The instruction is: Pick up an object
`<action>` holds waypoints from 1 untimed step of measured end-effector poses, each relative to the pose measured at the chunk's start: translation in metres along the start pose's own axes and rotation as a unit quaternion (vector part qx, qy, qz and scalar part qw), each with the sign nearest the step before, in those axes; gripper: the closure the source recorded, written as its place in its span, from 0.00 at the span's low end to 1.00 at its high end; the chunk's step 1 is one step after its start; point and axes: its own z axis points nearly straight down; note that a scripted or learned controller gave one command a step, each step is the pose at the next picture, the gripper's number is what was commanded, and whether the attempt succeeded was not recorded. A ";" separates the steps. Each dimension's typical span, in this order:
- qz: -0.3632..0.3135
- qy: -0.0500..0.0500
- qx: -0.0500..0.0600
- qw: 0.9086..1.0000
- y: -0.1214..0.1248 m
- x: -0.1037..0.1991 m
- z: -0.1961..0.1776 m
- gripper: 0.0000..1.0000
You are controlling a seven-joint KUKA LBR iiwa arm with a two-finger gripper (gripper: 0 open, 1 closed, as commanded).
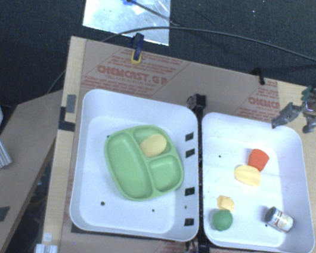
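Observation:
The right bin (217,133) holds an orange-red block (258,159), a pale yellow piece (247,175), a small yellow piece (225,202), a green ball (222,220) and a small can (279,219) lying on its side. My gripper (299,117) hangs above the far right corner of that bin, its two fingers spread apart with nothing between them. It is well above and behind the orange-red block.
The left bin (96,118) carries a green sectioned plate (132,170) with a yellow fruit (153,145) in its upper compartment. Black clips (192,153) line the seam between the bins. A brown board (173,74) lies under both bins.

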 end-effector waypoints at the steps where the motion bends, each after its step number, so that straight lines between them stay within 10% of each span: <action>1: -0.001 -0.001 -0.006 1.000 0.002 0.001 -0.008 0.00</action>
